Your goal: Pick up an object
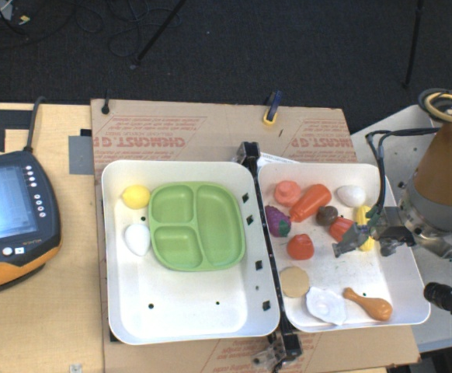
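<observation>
The right bin [412, 301] holds several toy foods: a pink round piece [286, 192], an orange carrot-like piece [311, 200], a white egg shape [350, 196], a purple eggplant [277, 221], a red tomato [300, 246], a small red piece [340, 228], a tan disc [294, 281] and an orange drumstick [370, 303]. My gripper [352, 241] reaches in from the right and sits low over the bin's right side, just right of the small red piece. A yellow piece [363, 215] is partly hidden behind it.
The left bin [179, 317] carries a green divided plate [195, 226], a yellow lemon [135, 196] and a white egg [137, 239]. A black clip rail [259, 231] joins the bins. A tablet pendant [8, 216] lies far left.
</observation>
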`<state>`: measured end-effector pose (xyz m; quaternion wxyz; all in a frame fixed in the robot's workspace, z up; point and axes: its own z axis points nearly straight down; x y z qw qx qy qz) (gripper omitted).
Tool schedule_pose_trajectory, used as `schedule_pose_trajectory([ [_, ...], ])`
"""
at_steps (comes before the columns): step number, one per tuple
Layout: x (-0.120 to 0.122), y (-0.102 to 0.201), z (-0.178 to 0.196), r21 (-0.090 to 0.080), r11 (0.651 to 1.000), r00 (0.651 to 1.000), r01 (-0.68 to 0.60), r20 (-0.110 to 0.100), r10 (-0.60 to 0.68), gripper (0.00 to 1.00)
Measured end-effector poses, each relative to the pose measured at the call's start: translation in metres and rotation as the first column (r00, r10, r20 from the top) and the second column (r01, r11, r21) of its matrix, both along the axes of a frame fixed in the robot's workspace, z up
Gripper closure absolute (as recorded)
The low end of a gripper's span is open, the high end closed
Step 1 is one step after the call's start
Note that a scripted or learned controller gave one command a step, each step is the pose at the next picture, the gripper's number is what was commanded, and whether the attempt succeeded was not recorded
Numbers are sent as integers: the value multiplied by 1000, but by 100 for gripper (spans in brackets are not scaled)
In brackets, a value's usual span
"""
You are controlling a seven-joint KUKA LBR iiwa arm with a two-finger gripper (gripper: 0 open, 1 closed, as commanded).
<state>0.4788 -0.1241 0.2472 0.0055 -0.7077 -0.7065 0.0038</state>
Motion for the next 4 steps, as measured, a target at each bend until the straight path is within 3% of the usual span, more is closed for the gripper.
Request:
schedule_pose_trajectory([
  [1,2,0,5,-2,1000,1000,-2,12,2,0],
  [4,-2,7,-154,0,1000,1000,-1,9,1,0],
])
